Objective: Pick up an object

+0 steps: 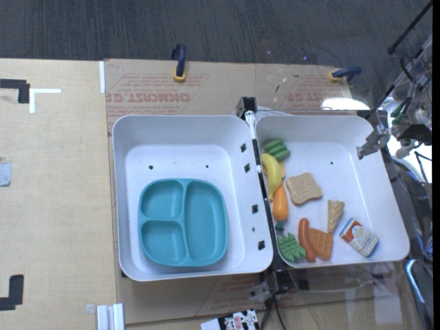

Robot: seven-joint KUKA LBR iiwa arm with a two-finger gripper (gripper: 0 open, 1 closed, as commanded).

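Whether my gripper (366, 150) is spread or closed cannot be made out at this size; it hangs at the upper right edge of the right bin (323, 124), carrying nothing. Toy food lies below and left of me. Nearest is the bread slice (303, 188), flat on the floor; the banana (273, 171) runs lengthwise along the left wall. Judgement: travel down-left to reach either.
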